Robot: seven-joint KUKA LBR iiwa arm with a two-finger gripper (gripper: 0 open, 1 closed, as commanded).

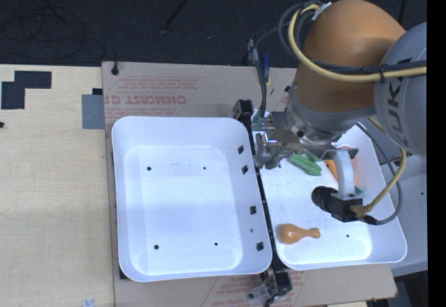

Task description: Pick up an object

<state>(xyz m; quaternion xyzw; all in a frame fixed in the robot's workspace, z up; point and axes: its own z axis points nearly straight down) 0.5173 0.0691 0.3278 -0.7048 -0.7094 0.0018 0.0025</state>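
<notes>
The scene is viewed by one fixed camera set above the bench point(42, 180), looking down at a slant. Both white bins are taken in: the left bin point(125, 159) sits at the centre of the frame, the right bin point(390, 246) toward the lower right. The far dark floor point(139, 6) fills the top. The arm point(348, 55) is seen close, bulking large at the upper right and covering part of the right bin.

Left bin point(132, 159) open, right bin point(390, 250) crowded w/ arm point(341, 62), objs
</notes>
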